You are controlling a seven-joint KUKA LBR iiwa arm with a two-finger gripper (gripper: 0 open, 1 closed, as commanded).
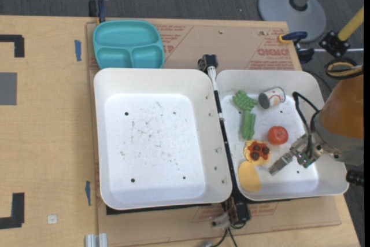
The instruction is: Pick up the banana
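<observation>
The banana [250,176] is a short, pale yellow piece lying at the near left corner of the right bin [300,185]. My gripper [280,165] hangs low over the right bin's floor, a little to the right of the banana and slightly farther back, pointing toward it. A strip of bare white floor separates the two. Nothing shows in the gripper's grasp. The grey arm with its orange band [347,110] comes in from the right and covers the bin's right side.
The right bin also holds an orange disc with dark spots [256,151] just behind the banana, a red tomato [278,135], two green pieces [246,111] and a small can [270,97]. The left bin [115,124] adjoins it. A teal divided tray [128,44] lies behind.
</observation>
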